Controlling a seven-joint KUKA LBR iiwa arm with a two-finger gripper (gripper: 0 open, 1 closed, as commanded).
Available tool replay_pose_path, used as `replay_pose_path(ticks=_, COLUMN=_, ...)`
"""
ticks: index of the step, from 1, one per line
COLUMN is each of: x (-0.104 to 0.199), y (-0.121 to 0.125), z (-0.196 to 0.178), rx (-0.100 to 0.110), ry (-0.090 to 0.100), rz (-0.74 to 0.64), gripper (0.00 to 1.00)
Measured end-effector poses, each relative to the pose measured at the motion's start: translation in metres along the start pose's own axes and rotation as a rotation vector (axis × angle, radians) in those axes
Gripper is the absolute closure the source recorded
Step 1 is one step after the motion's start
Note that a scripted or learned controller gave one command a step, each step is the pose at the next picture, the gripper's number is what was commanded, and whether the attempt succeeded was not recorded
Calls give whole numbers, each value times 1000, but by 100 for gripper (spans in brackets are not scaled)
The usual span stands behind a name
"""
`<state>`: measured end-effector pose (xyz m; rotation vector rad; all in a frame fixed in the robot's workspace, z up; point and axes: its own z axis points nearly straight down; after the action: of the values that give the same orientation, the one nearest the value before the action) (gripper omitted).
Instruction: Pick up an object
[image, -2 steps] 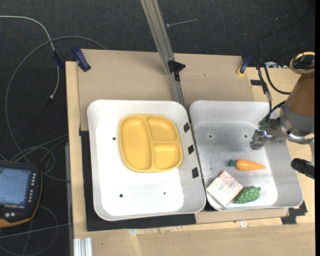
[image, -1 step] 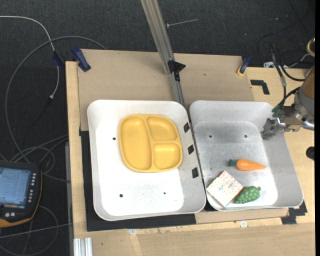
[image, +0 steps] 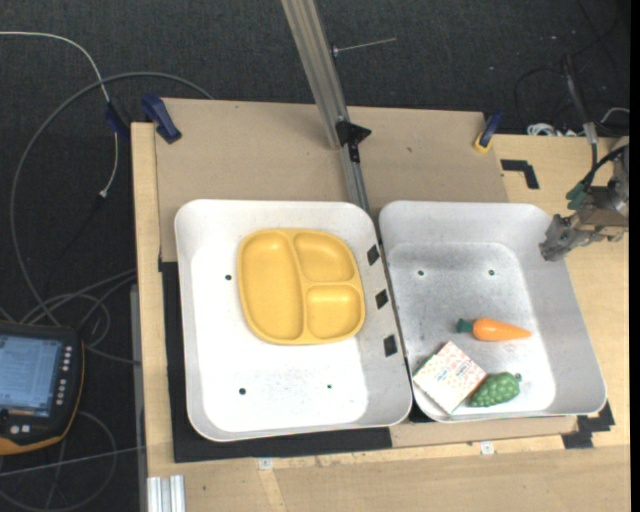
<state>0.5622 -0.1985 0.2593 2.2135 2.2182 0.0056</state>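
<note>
In the right bin (image: 450, 240) lie three things near its front. An orange toy carrot (image: 495, 329) lies on its side. A small white box with coloured dots (image: 450, 376) rests in the front corner area, touching a green knobbly toy (image: 497, 389) on its right. My gripper (image: 558, 243) hangs at the right bin's far right rim, well above and to the right of the carrot, with nothing seen in it.
The left bin (image: 210, 380) holds a yellow divided plate (image: 300, 285). A metal post (image: 325, 80) slants in from the top, ending between the bins. Blue clamps (image: 160, 118) sit at the bench's back corners. A tablet (image: 35, 375) and cables lie on the floor at left.
</note>
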Motion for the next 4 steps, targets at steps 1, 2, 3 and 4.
replay_pose_path(ticks=1, x=59, y=1, z=5, rx=10, ry=6, rz=-5, gripper=100)
replay_pose_path(ticks=2, x=116, y=-11, z=17, rx=12, ry=7, rz=-4, gripper=100)
replay_pose_path(ticks=3, x=178, y=-15, z=13, rx=10, ry=7, rz=-6, gripper=100)
replay_pose_path(ticks=4, x=238, y=-35, z=15, rx=12, ry=7, rz=-5, gripper=100)
